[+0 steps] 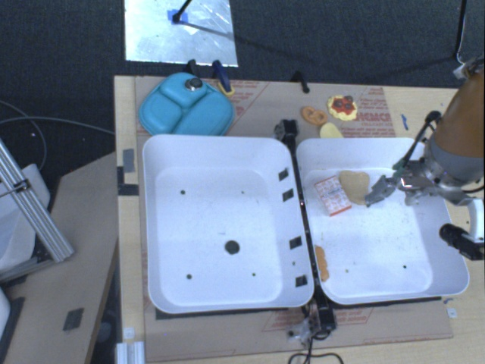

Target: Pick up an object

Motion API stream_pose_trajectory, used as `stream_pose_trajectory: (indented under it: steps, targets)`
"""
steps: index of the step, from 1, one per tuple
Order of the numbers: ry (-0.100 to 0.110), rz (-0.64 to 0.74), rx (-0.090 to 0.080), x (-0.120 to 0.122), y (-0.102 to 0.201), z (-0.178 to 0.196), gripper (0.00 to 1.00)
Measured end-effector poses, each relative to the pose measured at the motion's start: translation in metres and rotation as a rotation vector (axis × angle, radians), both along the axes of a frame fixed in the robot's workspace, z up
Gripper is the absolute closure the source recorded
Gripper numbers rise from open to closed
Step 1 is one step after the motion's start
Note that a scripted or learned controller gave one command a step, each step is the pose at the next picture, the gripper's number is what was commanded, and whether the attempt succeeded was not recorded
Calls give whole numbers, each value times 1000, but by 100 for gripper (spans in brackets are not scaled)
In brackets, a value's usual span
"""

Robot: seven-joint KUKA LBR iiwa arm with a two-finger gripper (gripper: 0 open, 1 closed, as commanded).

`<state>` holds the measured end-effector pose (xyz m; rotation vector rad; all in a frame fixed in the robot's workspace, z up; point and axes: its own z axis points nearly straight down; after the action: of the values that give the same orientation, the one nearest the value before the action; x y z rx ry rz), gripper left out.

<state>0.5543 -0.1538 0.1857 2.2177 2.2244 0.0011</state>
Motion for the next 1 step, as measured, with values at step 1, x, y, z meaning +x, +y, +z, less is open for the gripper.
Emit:
stream_pose_trajectory:
  steps: [1]
  targets:
    - [2,7,3,24,68,-94,0]
